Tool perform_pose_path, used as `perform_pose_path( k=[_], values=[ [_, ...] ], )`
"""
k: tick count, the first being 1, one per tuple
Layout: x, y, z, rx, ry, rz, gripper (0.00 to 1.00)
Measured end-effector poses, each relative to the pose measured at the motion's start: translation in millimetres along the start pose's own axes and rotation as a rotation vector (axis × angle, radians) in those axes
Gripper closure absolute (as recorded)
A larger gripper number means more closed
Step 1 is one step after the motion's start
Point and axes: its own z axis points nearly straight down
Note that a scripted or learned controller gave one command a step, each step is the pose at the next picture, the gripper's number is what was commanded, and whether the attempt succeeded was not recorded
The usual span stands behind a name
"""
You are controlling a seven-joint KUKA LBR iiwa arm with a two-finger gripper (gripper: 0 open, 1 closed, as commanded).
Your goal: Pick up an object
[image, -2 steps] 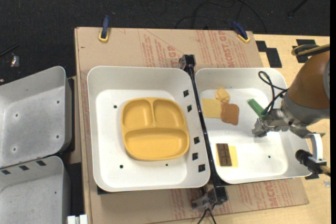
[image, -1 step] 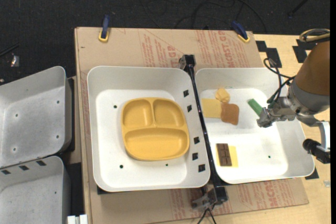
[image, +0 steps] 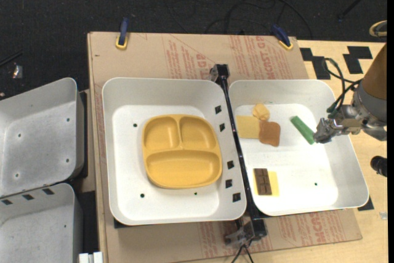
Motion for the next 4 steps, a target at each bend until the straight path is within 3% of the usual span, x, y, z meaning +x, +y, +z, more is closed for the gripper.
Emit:
perform_pose_path(
  k=[1, 4],
  values=[
    [0, 1, -32, 0.001, 0.001, -0.002, 1.00],
    [176, 7, -26, 0.007, 0.005, -0.007, 1.00]
  ],
)
